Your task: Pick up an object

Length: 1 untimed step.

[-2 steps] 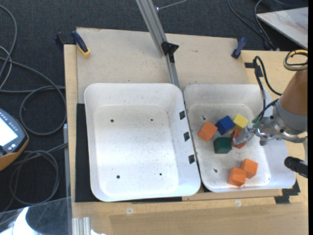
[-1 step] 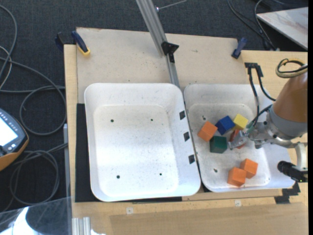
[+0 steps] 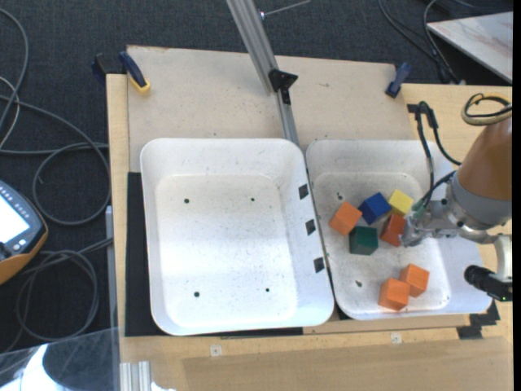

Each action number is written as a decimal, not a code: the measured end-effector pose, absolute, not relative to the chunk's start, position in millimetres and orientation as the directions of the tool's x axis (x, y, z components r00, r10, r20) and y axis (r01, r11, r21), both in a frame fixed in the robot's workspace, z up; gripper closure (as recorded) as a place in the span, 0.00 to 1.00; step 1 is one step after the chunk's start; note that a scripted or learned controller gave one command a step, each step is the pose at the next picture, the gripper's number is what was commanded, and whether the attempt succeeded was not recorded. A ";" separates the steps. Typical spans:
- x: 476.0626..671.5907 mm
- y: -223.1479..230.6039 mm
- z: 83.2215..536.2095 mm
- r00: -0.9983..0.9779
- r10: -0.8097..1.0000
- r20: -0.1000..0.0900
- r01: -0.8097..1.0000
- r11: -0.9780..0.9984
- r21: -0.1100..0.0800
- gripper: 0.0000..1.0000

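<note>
- Two white bins are seen side by side on the bench: the left bin (image 3: 220,243) with nothing but specks on its floor, the right bin (image 3: 358,296) holding every block, so a pick can only be made there.
- The arm (image 3: 488,177) is reached in over the right bin's far-right side, and part of the cluster is hidden by its bulk; a collision with the bin wall could be caused by a slightly misjudged descent.
- The gripper (image 3: 409,228) is seen low among the blocks, just beside a reddish-orange block (image 3: 392,230); whether it is spread or closed cannot be told, and no block is seen held.
- A tight cluster is formed by the blue block (image 3: 374,207), yellow block (image 3: 401,199), green block (image 3: 364,240) and an orange block (image 3: 346,217); neighbours could be shoved or jammed together, and the grasp spoiled.
- Two orange blocks (image 3: 404,285) lie touching nearer the front rim, apart from the cluster; both could be nudged at once.
</note>
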<state>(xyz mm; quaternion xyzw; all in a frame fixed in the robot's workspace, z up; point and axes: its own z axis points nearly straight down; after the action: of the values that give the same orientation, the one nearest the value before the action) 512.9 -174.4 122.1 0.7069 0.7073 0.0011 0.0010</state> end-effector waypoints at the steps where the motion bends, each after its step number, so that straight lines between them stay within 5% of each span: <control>1: 511.2 -171.4 184.9 -0.002 1.000 -0.002 1.000 0.002 0.007 1.00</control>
<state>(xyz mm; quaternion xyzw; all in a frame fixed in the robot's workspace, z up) 511.2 -171.4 184.9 0.7064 0.7078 0.0019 0.0033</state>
